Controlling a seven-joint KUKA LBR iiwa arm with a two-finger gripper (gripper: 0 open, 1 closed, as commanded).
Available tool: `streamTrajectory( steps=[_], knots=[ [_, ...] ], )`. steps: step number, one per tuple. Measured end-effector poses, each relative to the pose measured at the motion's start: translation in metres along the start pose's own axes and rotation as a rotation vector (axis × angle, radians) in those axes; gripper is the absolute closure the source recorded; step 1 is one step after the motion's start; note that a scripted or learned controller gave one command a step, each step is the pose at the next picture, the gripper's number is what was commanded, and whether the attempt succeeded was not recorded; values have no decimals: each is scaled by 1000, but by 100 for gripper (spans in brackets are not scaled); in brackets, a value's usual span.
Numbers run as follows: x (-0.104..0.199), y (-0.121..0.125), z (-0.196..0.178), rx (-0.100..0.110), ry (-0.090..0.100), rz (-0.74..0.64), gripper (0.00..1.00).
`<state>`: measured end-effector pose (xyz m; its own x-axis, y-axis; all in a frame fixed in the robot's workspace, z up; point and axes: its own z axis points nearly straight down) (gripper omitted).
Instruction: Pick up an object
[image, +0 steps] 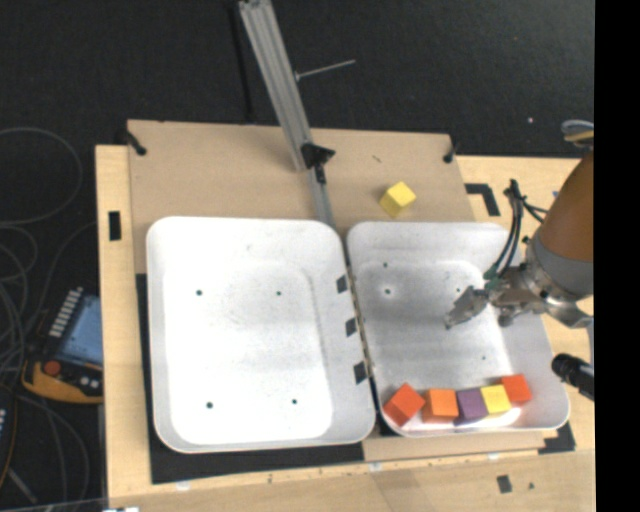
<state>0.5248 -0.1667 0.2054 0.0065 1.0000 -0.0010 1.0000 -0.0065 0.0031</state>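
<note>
Arm above the right bin, blocks along its near wall.
The gripper (462, 308) hovers over the right bin (420, 250); its finger state cannot be told. Orange block (405, 403), orange cube (442, 403), purple cube (470, 404), yellow cube (496, 400) and red-orange cube (516, 389) lie in a row.

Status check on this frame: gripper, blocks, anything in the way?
Gripper over the right bin, nothing seen between its fingers. Five blocks lined along that bin's near wall, untouched. Yellow block out on the bench. Path to the row clear.
</note>
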Motion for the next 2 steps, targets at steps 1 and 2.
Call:
streamTrajectory(
  steps=[1,2],
  knots=[
    [-1,1,-11,-5,-2,3,100],
    [57,-20,-77,-5,1,-15,100]
  ],
)
